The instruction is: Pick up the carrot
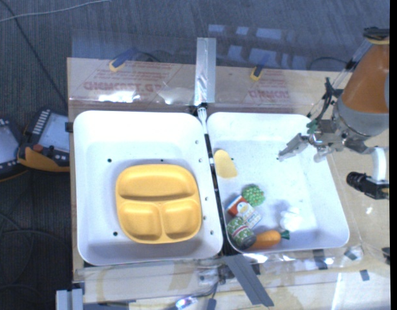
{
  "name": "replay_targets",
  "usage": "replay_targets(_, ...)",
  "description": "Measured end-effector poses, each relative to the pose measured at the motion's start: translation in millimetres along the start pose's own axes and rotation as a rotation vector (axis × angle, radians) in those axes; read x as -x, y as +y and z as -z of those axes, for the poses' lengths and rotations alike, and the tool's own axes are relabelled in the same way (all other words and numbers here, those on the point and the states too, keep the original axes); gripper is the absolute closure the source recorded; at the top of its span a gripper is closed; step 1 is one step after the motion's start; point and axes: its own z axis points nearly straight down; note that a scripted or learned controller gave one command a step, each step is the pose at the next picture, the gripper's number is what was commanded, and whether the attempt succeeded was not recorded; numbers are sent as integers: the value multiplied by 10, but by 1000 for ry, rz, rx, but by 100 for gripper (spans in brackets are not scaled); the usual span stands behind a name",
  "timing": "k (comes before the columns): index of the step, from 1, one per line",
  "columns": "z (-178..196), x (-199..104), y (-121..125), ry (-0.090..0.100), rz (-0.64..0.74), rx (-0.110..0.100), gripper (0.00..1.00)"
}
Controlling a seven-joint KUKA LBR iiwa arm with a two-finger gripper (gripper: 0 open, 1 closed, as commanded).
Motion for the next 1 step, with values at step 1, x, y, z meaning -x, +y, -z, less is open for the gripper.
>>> replay_targets(1, -1076, -445, -41, -1, -22, 2, 0)
